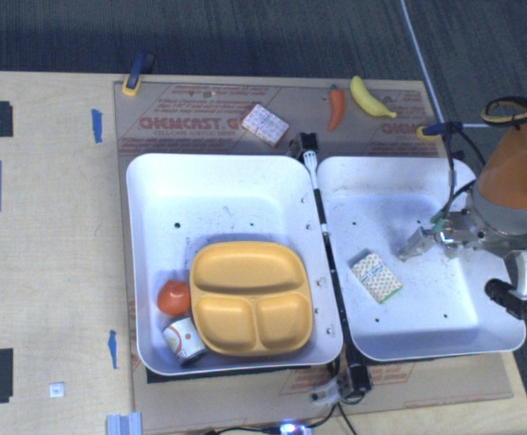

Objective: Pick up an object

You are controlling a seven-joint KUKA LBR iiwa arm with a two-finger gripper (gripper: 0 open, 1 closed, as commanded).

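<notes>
My gripper (424, 240) hangs low over the right bin (426, 338), right of its middle, pointing left. A small patterned packet (376, 277) lies flat on that bin's floor, a short way down and left of the gripper and apart from it. The left bin (155, 188) holds a yellow divided plate (249, 295), with a red-orange ball (173, 296) and a small white and orange can (183, 338) at the plate's left edge. Nothing shows between the gripper and the bin floor.
On the cardboard behind the bins lie a yellow banana (370, 98), a red pepper (336, 109) and a patterned box (264, 123). A black divider (322, 216) runs between the bins. Cables (445, 134) trail by the arm's orange band (515, 172).
</notes>
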